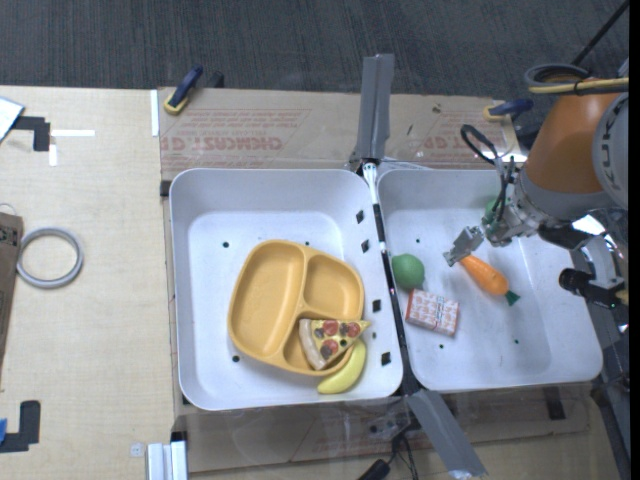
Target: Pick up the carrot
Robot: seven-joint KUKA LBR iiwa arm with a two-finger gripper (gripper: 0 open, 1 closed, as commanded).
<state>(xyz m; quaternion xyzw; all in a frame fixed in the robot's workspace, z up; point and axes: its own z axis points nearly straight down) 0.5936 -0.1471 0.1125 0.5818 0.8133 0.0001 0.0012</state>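
So the carrot (485, 276) lay diagonally in the right bin (560, 363), green end pointing near-right, with the gripper (463, 245) at its far-left tip, can't tell its grip state.

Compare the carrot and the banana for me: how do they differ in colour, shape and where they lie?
The carrot is orange and straight, tapering; the banana is yellow and curved. The carrot lies on the right bin floor, by the gripper; the banana lies in the left bin, against the yellow plate. Both are elongated food items lying flat.
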